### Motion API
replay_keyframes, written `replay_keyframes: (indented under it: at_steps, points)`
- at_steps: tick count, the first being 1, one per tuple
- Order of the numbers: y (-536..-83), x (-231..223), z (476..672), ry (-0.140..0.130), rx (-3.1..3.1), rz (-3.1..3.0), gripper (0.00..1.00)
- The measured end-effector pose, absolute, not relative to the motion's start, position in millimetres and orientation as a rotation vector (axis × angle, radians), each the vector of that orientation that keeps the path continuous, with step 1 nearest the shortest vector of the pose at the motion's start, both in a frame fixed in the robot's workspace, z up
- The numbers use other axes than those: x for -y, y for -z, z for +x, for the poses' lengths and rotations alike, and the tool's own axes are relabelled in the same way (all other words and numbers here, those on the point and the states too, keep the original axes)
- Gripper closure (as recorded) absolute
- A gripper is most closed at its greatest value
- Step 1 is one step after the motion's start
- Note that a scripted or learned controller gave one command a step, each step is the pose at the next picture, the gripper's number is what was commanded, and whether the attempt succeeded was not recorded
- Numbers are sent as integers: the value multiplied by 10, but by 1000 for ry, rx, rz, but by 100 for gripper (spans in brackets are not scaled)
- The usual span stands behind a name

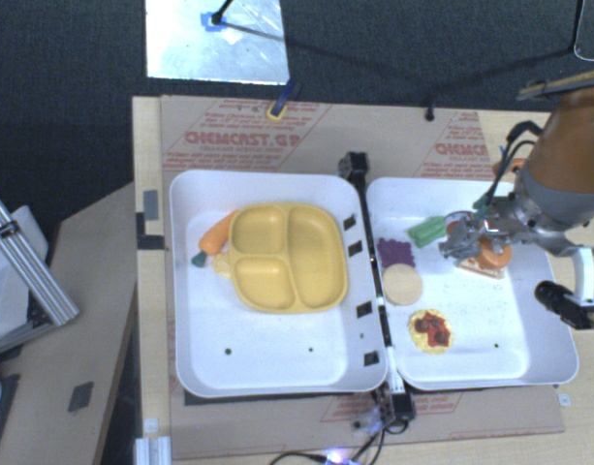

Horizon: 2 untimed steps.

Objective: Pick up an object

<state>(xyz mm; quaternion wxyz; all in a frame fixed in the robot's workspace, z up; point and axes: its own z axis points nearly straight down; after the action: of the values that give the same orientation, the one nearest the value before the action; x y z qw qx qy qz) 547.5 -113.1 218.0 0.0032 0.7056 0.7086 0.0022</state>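
1. The bench (229,124) carries two shallow white bins side by side, the left bin (195,356) and the right bin (529,356), touching along a black hinged seam in the middle.
2. The arm (568,153), grey with an orange band, reaches in from the right over the far right part of the right bin.
3. A yellow divided tray (282,257) with three compartments lies in the middle of the left bin.
4. A toy carrot (216,232) lies just beside the tray's far left corner, touching or nearly touching its rim.
5. The gripper (468,237) hangs low over the right bin; whether its jaws are apart or closed cannot be told, and nothing can be seen clamped in it.
6. An orange and red object (492,257) lies directly beside the gripper on its right, partly hidden.
7. A green piece (427,230) lies just left of the gripper.
8. A tan round disc (402,284) sits near the seam, with a purple piece (395,252) touching its far side.
9. A small pizza-like piece (431,329), yellow with red topping, lies nearer than the disc.
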Motion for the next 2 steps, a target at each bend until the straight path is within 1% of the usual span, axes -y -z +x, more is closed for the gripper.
replay_keyframes:
  at_steps: [1, 2]
  points:
    - [-2190, 670, 5804, -7, -2231, 2209, 100]
    - [-2140, 117, 5951, -5, -2231, 2210, 100]
